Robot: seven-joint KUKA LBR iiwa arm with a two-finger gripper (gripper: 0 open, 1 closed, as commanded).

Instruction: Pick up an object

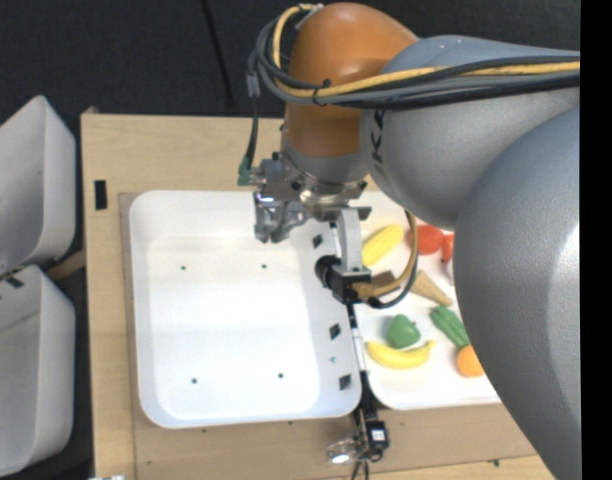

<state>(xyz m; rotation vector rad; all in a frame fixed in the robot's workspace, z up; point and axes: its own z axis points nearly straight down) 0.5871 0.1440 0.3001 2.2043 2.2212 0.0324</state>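
My gripper (pixel 270 224) hangs below the orange wrist band over the far right part of the left bin (pixel 186 388). I see nothing under it but bare white floor. The toy food lies in the right bin (pixel 436 398): a yellow corn cob (pixel 382 243), a red piece (pixel 432 240), a green pepper (pixel 403 329), a yellow banana (pixel 397 356), a green cucumber (pixel 448 324) and an orange piece (pixel 468 363). The arm's grey body hides much of that bin.
A divider with black clips (pixel 338 298) runs between the two bins. A tan cone-shaped piece (pixel 432 290) lies near the middle of the right bin. White blocks (pixel 26 198) stand off the bench at the left. A metal clip (pixel 351 450) sits at the front edge.
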